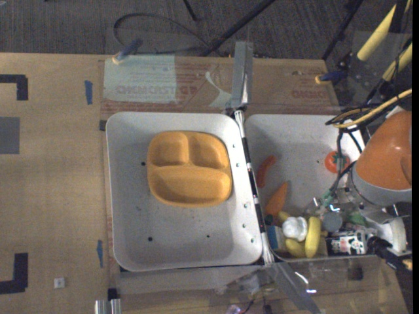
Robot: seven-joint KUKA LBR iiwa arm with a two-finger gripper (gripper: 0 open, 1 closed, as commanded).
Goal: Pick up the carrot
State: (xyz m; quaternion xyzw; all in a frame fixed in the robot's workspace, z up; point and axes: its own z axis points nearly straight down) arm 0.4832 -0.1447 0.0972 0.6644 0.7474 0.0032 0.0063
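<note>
Carrot (277, 199): orange, tapered, lies on a slant on floor of right bin (294, 133), left half, near the divider wall. Nothing touching it from above.
Gripper (332, 209): low over right bin's lower-right area, amid clutter; well apart from carrot, to its right. State: can't tell, too cluttered and blurred at the tip. Nothing seen held.
Arm (390, 156): comes in from right edge, orange band over right bin's far-right side.
Near carrot: red-orange curved piece (265, 170) just above it, not touching; white lumpy item (294, 227) and yellow banana (313, 235) below and to its right, side by side.
Other bits, right bin: small round red item w/ green top (332, 162) by the arm; printed carton (347, 244) at lower right.
Left bin (124, 175): holds orange divided plate (190, 167), 3 compartments, upper-middle of bin.
</note>
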